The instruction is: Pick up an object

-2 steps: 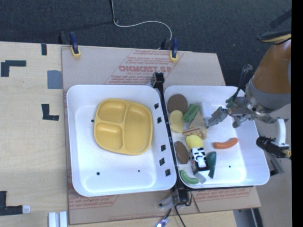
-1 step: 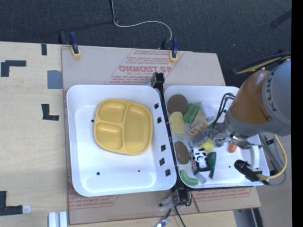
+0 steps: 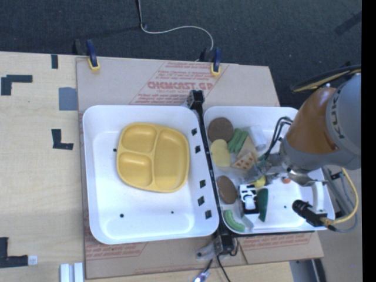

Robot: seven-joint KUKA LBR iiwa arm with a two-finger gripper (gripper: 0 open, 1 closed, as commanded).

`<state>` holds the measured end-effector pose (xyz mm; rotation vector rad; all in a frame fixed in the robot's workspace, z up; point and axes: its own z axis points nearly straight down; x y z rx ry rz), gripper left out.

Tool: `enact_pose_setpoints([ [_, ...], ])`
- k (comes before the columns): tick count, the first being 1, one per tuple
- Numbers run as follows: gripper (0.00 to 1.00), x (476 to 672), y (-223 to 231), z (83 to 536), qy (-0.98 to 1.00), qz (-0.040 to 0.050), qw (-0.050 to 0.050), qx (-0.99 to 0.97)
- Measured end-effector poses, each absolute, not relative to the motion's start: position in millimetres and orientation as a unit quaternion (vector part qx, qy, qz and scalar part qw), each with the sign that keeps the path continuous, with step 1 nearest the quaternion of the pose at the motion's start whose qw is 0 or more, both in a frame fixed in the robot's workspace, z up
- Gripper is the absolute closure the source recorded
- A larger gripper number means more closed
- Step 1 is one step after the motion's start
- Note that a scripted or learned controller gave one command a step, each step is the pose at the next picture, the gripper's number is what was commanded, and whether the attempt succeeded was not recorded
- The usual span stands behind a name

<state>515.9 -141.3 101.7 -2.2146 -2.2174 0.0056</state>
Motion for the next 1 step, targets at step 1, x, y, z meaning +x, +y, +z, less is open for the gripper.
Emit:
enact_pose_setpoints([
  [1,1.0,545.2,-74.0,187.7,-0.71,-0.0026,-0.001,-0.704],
])
